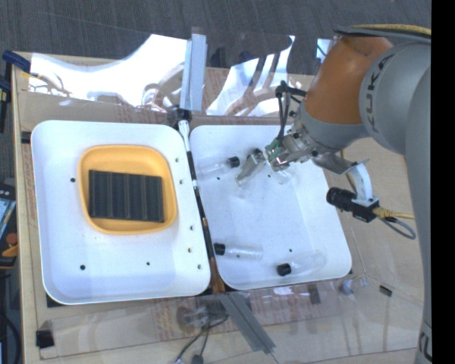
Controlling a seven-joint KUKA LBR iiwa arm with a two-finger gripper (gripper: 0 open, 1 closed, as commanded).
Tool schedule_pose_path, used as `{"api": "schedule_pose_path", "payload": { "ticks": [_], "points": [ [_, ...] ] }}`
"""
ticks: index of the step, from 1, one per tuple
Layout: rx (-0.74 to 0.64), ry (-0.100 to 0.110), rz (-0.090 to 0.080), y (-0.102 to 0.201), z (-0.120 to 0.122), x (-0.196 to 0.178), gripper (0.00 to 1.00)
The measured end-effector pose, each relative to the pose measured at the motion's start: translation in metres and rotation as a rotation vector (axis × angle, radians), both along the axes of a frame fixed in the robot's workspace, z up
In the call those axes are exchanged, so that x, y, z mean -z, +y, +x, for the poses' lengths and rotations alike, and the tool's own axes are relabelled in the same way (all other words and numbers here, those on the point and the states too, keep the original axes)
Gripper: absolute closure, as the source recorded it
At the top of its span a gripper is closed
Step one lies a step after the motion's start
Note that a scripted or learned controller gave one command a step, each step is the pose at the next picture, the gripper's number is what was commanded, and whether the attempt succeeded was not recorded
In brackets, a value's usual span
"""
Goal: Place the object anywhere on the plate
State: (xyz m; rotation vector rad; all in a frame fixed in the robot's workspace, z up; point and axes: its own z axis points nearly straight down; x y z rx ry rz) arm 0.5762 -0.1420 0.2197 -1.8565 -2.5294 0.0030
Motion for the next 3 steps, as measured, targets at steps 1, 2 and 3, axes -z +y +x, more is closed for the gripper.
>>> {"api": "schedule_pose_path", "payload": {
  "ticks": [1,2,3],
  "points": [
    [-0.263,-0.002,0.0,-0.015,-0.008,0.012,0.0],
    [-0.543,-0.001,0.002,0.001,-0.016,0.018,0.0],
    [-0.821,-0.002,0.002,-0.019,-0.048,0.014,0.0]
  ]
}}
